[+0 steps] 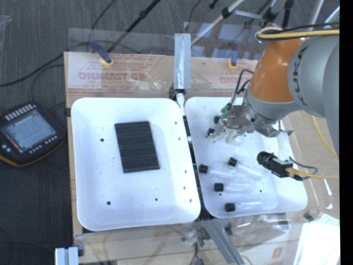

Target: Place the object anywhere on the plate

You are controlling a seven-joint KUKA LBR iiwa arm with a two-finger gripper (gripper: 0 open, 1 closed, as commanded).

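While sitting on grey carpet, surface (110, 73) bearing two white bins (88, 203), one black plate (137, 146), four clear black-capped tubes (242, 206); pincer (226, 130) state: cannot tell.

Bench (110, 73) bears two white bins (94, 203) side by side.

Tool (223, 132) over right bin (295, 200) with vials (242, 206); dark plate (137, 146) in left bin (88, 203).

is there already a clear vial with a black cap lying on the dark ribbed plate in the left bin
No, the dark ribbed rectangular plate is bare, and the clear black-capped vials all lie in the right white bin.
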